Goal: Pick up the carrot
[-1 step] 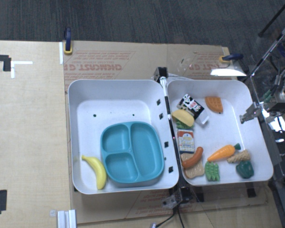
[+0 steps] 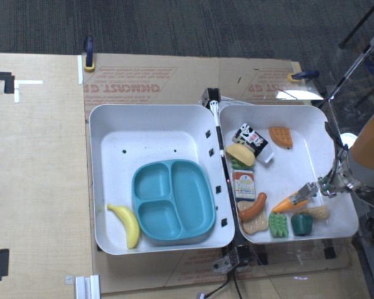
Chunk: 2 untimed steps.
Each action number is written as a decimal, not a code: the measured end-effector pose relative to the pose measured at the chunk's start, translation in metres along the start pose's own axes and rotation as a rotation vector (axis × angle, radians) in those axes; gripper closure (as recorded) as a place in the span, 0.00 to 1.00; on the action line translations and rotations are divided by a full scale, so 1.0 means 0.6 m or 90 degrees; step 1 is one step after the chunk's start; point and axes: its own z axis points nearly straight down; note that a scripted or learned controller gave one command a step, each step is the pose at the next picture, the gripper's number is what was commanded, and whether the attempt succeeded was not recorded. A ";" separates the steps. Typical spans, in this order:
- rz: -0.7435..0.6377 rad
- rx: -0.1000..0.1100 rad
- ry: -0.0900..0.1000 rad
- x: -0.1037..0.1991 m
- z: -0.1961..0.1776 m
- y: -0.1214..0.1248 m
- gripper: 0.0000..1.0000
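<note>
The carrot [image 2: 290, 202] is small and orange and lies slanted near the front of the right bin [image 2: 311, 114], with its thick end toward the front left. My gripper [image 2: 313, 190] reaches in from the right and its tip sits right at the carrot's upper right end, touching or nearly touching it. The grey wrist [image 2: 346, 180] stands over the bin's right wall.
Around the carrot lie a sausage [image 2: 252, 205], a bread slice [image 2: 255, 223], two green vegetables [image 2: 278, 224] [image 2: 301, 224] and a beige piece [image 2: 318, 212]. Farther back are a carton [image 2: 244, 184], a sandwich [image 2: 240, 155], a cow-print box [image 2: 252, 139] and an orange pastry [image 2: 280, 136]. The left bin [image 2: 106, 167] holds a teal plate [image 2: 173, 199] and a banana [image 2: 128, 223].
</note>
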 end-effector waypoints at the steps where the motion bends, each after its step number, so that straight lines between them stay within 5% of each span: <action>1: 0.031 0.004 0.001 0.035 0.024 0.035 0.00; 2: 0.033 0.003 0.000 0.032 0.008 0.037 1.00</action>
